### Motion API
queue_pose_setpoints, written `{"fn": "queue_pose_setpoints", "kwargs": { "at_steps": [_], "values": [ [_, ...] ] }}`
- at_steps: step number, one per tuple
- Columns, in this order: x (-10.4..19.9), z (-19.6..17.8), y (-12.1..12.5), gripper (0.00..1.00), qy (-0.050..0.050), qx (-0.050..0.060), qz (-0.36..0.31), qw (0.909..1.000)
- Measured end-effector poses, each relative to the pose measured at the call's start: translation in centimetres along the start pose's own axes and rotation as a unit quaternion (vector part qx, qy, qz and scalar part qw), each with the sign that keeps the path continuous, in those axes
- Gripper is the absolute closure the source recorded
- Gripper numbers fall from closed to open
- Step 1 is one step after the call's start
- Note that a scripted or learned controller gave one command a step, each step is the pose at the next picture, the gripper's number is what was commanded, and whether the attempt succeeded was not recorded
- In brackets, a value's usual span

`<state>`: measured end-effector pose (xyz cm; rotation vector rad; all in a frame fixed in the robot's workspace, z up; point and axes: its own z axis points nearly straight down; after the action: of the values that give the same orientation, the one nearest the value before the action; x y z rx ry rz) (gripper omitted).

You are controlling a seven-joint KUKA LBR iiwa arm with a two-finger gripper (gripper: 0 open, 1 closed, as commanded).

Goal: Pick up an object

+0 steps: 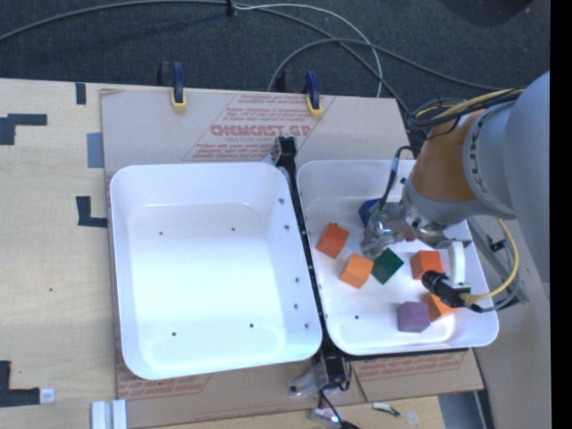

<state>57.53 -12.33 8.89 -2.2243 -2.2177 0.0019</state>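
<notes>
The right bin (340, 179) holds several small blocks. An orange cube (332, 239) and a lighter orange cube (355, 271) lie near its middle, and a dark green cube (387, 266) lies beside them. A purple cube (412, 316) sits near the front rim, with an orange block (426, 262) and another orange piece (439, 307) to the right. A blue object (369, 210) lies partly hidden behind the wrist. My gripper (379, 237) is down in the right bin, just above the green cube and below the blue object.
The left bin (201, 266) sits beside the right one, with a black clamp bar (295, 213) between them. Cardboard (250, 123) lies under both, held by two blue-and-yellow clips. Cables run across the dark floor behind the bench.
</notes>
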Motion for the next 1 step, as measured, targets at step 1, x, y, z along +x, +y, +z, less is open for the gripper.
{"fn": "queue_pose_setpoints", "kwargs": {
  "at_steps": [1],
  "values": [
    [0.83,-0.02,-3.82,0.00,0.000,0.000,-0.002,1.0000]
  ]
}}
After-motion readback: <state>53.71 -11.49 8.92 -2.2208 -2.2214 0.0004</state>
